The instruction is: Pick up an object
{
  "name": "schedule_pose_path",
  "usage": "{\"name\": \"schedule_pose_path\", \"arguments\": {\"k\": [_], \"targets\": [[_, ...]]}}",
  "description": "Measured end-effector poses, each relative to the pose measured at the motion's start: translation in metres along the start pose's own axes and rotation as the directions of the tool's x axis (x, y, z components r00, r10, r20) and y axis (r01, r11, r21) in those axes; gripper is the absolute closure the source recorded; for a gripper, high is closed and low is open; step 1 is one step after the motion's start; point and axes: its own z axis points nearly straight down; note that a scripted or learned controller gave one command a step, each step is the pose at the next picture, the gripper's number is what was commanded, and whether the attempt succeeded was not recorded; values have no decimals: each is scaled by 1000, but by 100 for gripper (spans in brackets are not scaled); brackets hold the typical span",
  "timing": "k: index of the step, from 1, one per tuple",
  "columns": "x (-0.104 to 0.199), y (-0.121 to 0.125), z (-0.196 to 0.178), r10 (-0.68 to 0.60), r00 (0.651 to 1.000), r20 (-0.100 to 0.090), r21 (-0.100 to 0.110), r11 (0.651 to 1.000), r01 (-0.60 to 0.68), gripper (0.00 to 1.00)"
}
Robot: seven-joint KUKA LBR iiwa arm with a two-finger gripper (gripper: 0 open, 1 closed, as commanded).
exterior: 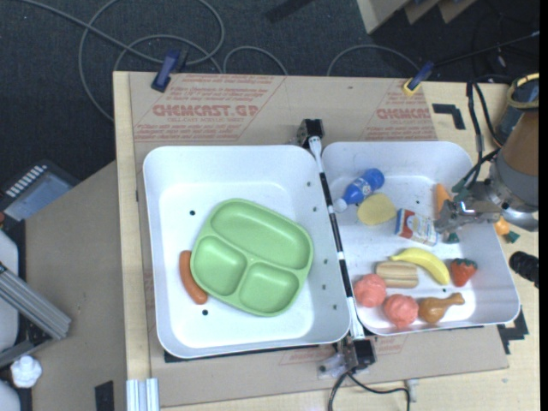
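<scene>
While the gripper [447, 222] hangs low over the right bin [479, 165], near its right wall, I cannot tell how it is set or whether anything sits in it; too small and dark from where I stand. Nothing looks lifted, so the pick reads as not yet made. Closest candidate: a small red-and-white packet [412, 224] just to the gripper's left, almost touching it. An orange piece, maybe a carrot [440, 197], lies just behind it. In front of it, the banana [425, 262] and a strawberry [463, 271], with a hot dog bun [396, 273] touching the banana. Further left of the gripper, a yellow lemon-like piece [376, 210] and a blue bottle [362, 186]. Well in front: two pink round fruits [384, 299] and a chicken drumstick [440, 306], packed close. To do this well, I'd go for the packet, centre over it before descending, and straddle its narrow side. Risk: the flat packet may slip, or the carrot gets nudged. The left bin [163, 229], far left, holds a green divided plate [249, 256] and a sausage [192, 277].
</scene>
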Motion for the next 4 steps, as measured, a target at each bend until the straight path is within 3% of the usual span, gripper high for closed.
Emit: {"name": "schedule_pose_path", "arguments": {"k": [1, 2, 4], "targets": [[-3, 8, 7, 0, 1000, 0, 0, 1000, 0, 100], [-3, -3, -17, 1, 1000, 0, 0, 1000, -1, 100], [-2, 10, -51, -1, 1000, 1, -1, 1000, 1, 100]]}}
